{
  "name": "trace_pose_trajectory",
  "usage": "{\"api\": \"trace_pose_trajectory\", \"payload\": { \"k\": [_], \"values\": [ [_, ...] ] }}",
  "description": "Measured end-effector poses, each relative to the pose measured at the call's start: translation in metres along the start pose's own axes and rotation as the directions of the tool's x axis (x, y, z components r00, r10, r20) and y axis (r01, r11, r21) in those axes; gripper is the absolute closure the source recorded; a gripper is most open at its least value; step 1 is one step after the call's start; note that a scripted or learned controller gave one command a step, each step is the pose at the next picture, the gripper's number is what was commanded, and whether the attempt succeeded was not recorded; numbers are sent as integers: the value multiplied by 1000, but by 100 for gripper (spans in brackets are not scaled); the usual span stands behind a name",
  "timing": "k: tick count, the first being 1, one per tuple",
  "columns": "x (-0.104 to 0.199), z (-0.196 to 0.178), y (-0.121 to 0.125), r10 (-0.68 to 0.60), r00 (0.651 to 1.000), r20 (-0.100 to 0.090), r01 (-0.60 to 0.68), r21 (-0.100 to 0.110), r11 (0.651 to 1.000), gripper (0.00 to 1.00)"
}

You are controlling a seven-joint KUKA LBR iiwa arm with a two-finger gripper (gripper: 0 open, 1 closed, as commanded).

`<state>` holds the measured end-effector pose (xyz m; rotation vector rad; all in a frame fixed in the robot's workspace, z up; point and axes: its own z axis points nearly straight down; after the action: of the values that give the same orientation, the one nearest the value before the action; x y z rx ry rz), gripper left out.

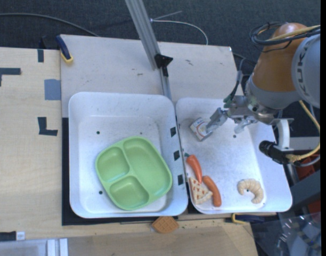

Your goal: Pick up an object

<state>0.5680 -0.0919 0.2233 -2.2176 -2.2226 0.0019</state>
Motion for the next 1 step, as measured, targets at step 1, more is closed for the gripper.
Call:
{"api": "trace_pose_trajectory", "payload": {
  "k": [1],
  "values": [
    [0, 0, 0, 0, 1000, 0, 0, 0, 1000, 0]
  ]
}}
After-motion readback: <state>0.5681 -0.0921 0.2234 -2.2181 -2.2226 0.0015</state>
